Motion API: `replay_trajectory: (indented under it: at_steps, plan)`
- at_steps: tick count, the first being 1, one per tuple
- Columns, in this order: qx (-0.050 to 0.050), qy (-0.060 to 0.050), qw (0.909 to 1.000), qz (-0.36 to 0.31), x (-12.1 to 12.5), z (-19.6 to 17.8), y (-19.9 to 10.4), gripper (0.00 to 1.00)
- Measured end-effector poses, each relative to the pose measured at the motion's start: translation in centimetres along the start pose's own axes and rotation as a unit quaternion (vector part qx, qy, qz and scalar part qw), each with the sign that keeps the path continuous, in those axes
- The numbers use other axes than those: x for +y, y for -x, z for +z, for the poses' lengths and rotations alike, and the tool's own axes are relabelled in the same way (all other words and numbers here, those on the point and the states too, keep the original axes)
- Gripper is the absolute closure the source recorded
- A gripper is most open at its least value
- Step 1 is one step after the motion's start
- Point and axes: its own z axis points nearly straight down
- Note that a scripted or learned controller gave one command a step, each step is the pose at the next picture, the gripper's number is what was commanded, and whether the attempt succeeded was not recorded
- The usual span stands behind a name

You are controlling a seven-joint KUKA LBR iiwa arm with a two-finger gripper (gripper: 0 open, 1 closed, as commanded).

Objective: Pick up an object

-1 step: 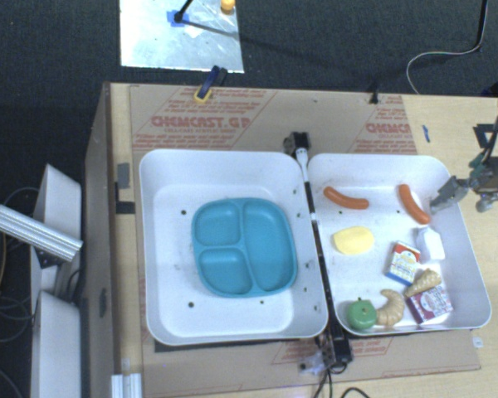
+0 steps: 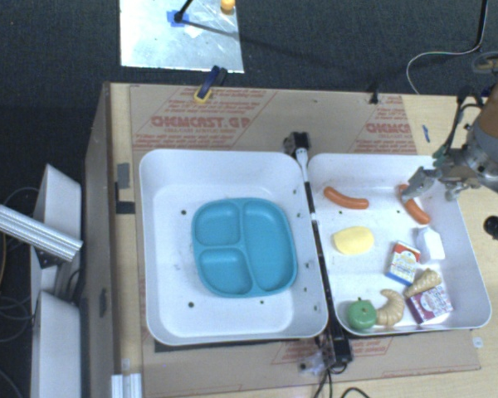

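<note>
Gripper open and empty, just above the sausage near right bin edge; grasp and lift remain.

Both white bins on the counter are viewed from one fixed camera, set above and angled downward.

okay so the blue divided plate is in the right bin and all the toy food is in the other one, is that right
Not quite. The camera view shows the blue divided plate in the left bin, not the right. The toy food, such as the sausage, lemon-yellow piece and green apple, lies in the right bin.
</note>
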Motion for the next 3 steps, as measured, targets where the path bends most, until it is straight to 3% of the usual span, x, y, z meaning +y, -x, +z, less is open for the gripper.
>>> replay_trajectory:
  at_steps: [1, 2, 3]
  plan:
    - [0.0, -0.001, 1.0, 0.0, 3.2, 9.2, 1.4, 0.0]
    - [-0.001, 0.002, 1.0, -0.001, 3.4, 7.9, 1.5, 1.0]
    - [-0.001, 0.002, 1.0, -0.001, 3.4, 7.9, 1.5, 0.0]
